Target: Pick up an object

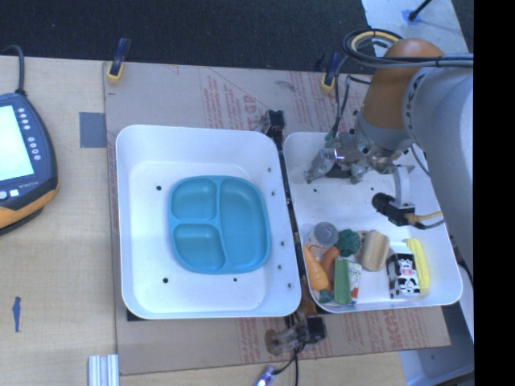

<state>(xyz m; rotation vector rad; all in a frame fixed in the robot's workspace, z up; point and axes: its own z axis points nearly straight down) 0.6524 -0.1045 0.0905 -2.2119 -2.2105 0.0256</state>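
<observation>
Jaw spacing cannot be told as the gripper (331,166) hovers over the right bin (354,203), the pick apparently unbegun, toys (346,264) lying nearer.

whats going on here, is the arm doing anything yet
The grey arm reaches in from the right, its gripper over the far, bare end of the right bin. The small objects, a carrot among them, lie heaped at the near end. The left bin holds a blue divided plate.
</observation>
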